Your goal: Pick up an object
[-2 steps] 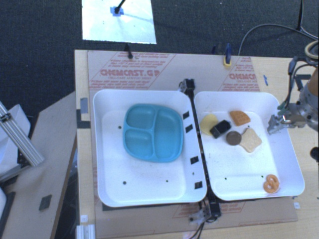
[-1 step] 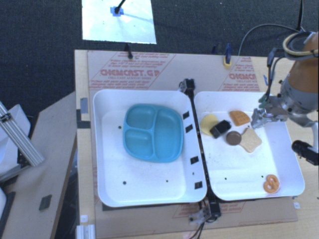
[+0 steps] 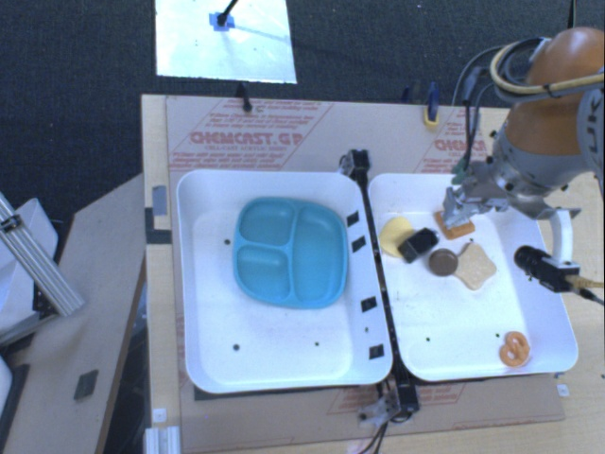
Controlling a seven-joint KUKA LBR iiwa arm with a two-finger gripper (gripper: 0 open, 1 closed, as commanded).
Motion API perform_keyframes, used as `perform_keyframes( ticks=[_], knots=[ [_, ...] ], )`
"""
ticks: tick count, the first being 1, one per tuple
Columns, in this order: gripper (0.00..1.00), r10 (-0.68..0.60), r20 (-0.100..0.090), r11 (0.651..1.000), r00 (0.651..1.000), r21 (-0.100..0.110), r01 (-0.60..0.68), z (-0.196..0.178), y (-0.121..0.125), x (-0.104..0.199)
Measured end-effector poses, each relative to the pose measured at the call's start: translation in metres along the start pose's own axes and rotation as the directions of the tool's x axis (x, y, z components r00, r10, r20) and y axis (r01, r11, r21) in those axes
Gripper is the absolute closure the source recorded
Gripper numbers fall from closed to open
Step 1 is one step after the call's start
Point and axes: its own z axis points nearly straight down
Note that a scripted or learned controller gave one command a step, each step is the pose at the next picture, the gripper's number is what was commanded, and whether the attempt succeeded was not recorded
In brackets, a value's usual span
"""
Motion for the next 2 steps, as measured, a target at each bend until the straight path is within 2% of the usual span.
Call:
perform_keyframes(
  ticks=[2],
  knots=[
    [1.00,0.001,0.000,1.000,1.000,0.000,-0.001,0.001,0.032,0.093]
  ],
)
